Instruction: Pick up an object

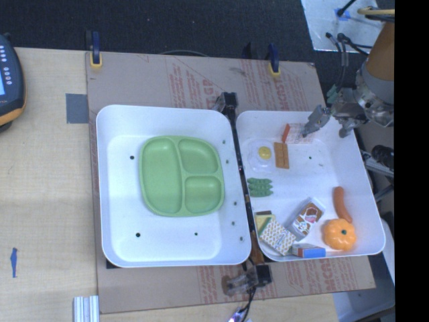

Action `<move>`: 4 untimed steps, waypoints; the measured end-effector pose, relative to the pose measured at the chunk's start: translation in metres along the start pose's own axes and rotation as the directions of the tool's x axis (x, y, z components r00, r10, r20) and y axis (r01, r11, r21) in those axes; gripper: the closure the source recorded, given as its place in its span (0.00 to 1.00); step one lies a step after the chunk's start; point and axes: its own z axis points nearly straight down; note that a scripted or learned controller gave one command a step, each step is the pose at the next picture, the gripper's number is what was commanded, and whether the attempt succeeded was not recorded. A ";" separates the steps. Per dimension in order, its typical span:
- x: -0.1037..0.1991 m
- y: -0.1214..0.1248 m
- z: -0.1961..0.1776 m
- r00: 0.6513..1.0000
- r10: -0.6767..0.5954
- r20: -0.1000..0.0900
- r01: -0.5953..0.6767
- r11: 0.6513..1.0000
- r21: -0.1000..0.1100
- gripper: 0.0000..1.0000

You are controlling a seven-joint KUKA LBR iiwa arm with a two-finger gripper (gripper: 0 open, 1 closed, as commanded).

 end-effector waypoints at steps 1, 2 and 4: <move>0.037 0.043 0.086 1.000 -0.005 0.000 0.005 1.000 0.004 0.00; 0.042 0.037 0.138 1.000 -0.003 0.001 0.003 1.000 0.004 0.00; 0.052 0.042 0.142 1.000 0.001 0.001 -0.001 1.000 -0.002 0.00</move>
